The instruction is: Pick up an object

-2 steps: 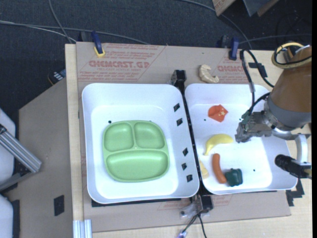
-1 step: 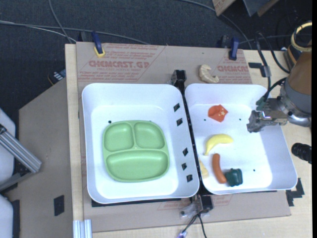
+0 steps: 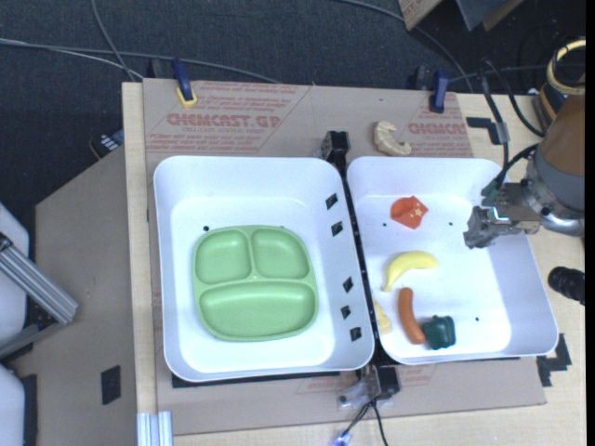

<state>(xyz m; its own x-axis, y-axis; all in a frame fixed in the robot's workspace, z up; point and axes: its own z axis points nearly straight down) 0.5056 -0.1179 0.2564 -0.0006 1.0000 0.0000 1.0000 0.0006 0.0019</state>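
Observation:
The right bin [image 3: 521,295] holds a red strawberry-like piece [image 3: 408,212] near its back, a yellow banana [image 3: 410,267] in the middle, an orange-red sausage [image 3: 407,315] toward the front, and a dark green block [image 3: 439,332] beside the sausage. A pale yellow piece [image 3: 381,318] lies by the bin's left wall. My gripper [image 3: 479,231] hangs over the right part of this bin, to the right of the strawberry and banana, with nothing visibly in it.
The left bin [image 3: 177,249] carries a light green divided plate [image 3: 255,282]. A beige curved object [image 3: 391,138] lies on the board behind the right bin. Black clips line the wall between the bins. Cables run behind the bench.

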